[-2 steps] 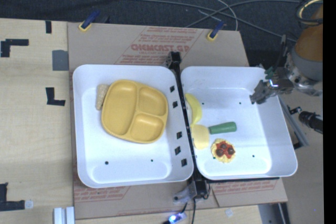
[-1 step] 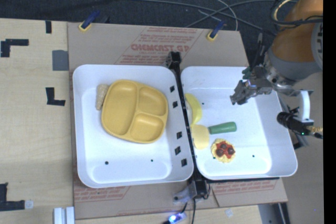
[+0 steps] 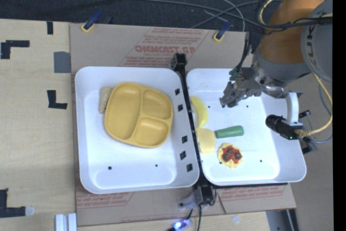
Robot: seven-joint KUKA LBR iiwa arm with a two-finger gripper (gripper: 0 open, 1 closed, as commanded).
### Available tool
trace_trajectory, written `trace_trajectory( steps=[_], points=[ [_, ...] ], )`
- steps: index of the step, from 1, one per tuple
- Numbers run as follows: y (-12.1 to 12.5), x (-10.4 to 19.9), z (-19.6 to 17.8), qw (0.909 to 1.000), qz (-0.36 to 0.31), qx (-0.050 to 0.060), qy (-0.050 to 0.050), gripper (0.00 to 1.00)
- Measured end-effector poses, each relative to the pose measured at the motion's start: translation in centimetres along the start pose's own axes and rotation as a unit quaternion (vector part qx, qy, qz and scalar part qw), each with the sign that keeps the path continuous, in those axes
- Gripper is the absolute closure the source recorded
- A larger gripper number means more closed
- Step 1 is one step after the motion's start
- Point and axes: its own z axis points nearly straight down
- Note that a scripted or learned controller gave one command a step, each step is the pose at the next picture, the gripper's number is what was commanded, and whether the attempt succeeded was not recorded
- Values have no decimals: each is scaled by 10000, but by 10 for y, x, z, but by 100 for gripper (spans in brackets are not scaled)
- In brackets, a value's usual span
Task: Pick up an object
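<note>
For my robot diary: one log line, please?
gripper: above right bin | holding: nothing seen | green piece: lying in bin | status: not picked

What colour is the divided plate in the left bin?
Yellow, the divided plate shows plainly in the camera view.

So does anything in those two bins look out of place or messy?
Slightly. A tan, sponge-like piece in the left bin is half tucked under the yellow divided plate, which sits askew. In the right bin, two yellow pieces crowd the dividing wall. Nothing looks spilled or broken.
</note>
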Motion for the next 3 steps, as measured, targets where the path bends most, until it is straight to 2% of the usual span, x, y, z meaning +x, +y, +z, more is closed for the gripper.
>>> trace_trajectory(
  steps=[2, 3],
  points=[
    [-3, 108, 29, 10000, 4, 14, -5, 100],
    [-23, 158, 18, 10000, -2, 9, -2, 100]
  ],
)
